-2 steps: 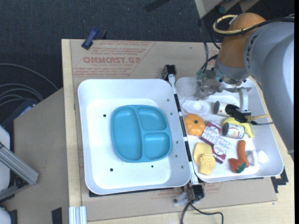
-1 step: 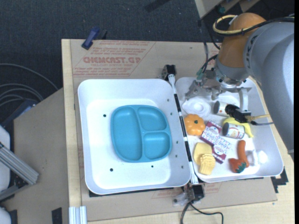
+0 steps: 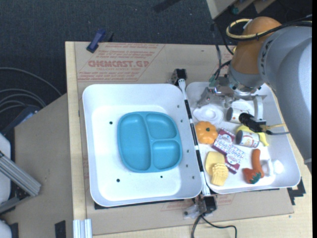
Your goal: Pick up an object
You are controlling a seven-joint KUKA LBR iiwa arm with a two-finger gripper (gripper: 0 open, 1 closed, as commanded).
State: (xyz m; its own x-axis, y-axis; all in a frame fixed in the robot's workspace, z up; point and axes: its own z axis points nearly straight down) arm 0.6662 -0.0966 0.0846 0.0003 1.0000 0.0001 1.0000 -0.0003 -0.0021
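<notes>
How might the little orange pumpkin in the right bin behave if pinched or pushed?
The pumpkin looks rounded, so it may roll or slip from a pinch. It looks like a small toy, probably light. The packet lies close beside it and may shift too.

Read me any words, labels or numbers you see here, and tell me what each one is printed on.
"CHEMCAST G P", red print on the brown board behind the bins; the last letters are uncertain.
Smaller red lines under it: too blurred to read.
Print on the red and white packet in the right bin: too small to read.
Label on the small jar: unreadable.
</notes>
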